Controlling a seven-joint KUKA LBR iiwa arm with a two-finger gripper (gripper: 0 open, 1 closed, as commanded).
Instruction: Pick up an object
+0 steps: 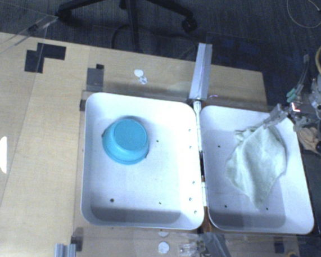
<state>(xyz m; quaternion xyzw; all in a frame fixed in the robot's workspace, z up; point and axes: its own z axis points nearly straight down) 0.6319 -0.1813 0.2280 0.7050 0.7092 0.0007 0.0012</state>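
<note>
A pale cloth (pixel 259 163) hangs lifted by its upper corner in the right-hand bin (pixel 298 223), that corner pinched between the closed fingers of the gripper (pixel 277 115) at the bin's upper right edge, while the rest of the fabric drapes down onto the bin floor. In the left-hand bin (pixel 141 208), a blue bowl (pixel 126 140) sits upside down toward the upper left, well apart from the cloth.

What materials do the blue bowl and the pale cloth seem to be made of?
Bowl: probably plastic, with a smooth, evenly blue, matte surface and a rounded rim. It lies in the left bin.
Cloth: soft fabric, whitish, with folds and wrinkles and a limp, uneven outline; the exact weave is too small to tell. It lies in the right bin.
</note>
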